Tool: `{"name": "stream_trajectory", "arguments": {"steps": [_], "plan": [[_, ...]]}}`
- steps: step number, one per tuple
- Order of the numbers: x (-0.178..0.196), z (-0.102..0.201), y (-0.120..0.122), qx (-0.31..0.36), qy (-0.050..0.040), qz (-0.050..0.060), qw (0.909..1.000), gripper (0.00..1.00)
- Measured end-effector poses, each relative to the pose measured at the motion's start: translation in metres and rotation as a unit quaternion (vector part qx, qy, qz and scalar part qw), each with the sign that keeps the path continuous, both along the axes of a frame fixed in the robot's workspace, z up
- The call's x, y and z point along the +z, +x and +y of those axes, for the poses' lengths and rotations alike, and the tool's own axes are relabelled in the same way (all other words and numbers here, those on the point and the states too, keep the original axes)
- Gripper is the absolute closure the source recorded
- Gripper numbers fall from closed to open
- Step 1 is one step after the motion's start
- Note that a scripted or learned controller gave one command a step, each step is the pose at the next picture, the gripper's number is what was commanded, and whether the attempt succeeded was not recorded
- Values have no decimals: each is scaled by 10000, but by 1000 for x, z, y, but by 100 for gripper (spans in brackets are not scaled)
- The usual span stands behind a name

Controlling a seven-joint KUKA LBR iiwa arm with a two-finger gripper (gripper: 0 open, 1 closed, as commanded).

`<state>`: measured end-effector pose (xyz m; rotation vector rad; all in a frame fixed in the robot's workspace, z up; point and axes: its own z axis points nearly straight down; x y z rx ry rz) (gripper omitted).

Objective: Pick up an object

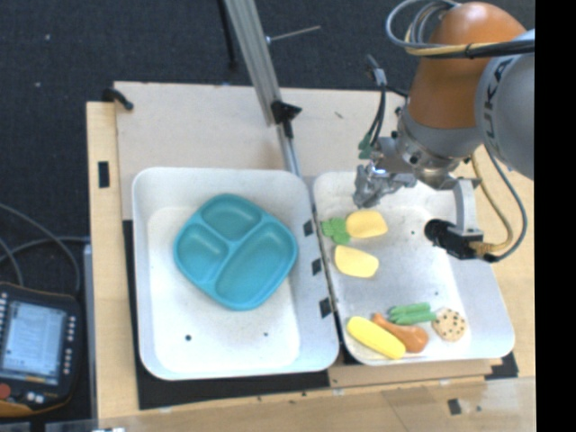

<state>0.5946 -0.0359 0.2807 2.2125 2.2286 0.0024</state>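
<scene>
We find the gripper (pixel 369 187) low over the far end of the right bin (pixel 477 282), just above a yellow toy piece with a green leafy end (pixel 358 226), possibly a toy corn or pineapple. We cannot tell whether it is released or clenched; nothing is visibly held.

The candidate objects all lie in the right bin: a second yellow piece (pixel 356 262) just nearer the camera, and at the near end a yellow banana-like toy (pixel 374 337), an orange carrot with green top (pixel 403 328) and a speckled cookie (pixel 449 324), closely grouped. The left bin (pixel 157 331) carries a blue divided plate (pixel 236 251).

Risks, in our judgement:
- The nearest yellow piece sits close to the dividing wall between the bins; a descent slightly off could strike the wall or pin the piece against it.
- Its rounded, smooth shape may squirt out sideways on closure.
- The second yellow piece lies near; a wide approach may nudge it.
- The near-end group is touching, so a grasp there could catch two items or none.
</scene>
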Motion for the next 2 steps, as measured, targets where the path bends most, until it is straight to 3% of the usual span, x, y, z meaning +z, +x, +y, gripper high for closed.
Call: {"name": "stream_trajectory", "arguments": {"steps": [2], "plan": [[-25,87,41,-11,-6,5,10000,100]]}}
